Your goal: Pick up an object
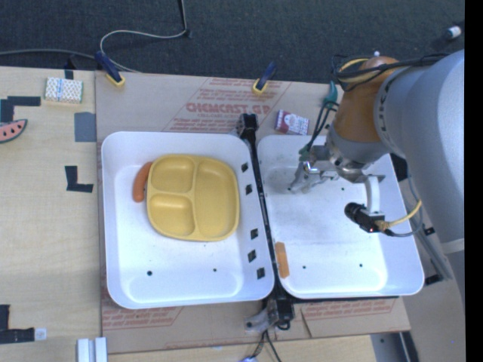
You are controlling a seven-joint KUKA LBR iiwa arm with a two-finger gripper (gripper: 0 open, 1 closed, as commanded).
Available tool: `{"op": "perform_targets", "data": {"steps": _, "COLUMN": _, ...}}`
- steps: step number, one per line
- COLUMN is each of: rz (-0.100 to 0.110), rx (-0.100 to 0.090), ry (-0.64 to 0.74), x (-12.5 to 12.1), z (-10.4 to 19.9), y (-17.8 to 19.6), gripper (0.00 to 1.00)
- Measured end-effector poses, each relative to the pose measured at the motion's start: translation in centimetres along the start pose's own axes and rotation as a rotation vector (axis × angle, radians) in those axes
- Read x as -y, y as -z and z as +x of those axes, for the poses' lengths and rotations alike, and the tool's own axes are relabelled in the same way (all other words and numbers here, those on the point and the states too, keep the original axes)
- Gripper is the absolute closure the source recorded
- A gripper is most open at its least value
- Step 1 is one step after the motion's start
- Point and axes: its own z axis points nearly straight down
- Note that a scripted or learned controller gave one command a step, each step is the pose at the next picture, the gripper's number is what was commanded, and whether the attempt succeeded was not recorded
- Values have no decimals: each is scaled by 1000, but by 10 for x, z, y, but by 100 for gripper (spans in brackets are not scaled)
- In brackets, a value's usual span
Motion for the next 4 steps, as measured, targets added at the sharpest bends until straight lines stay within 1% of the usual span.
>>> {"op": "perform_targets", "data": {"steps": 1, "rz": 0, "rx": 0, "ry": 0, "x": 0, "z": 0, "y": 0, "gripper": 0}}
{"op": "perform_targets", "data": {"steps": 2, "rz": 1, "rx": -2, "ry": 1, "x": 0, "z": 1, "y": 9, "gripper": 100}}
{"op": "perform_targets", "data": {"steps": 3, "rz": 1, "rx": -2, "ry": 1, "x": 0, "z": 1, "y": 9, "gripper": 0}}
{"op": "perform_targets", "data": {"steps": 4, "rz": -3, "rx": 1, "ry": -1, "x": -52, "z": -6, "y": -28, "gripper": 0}}
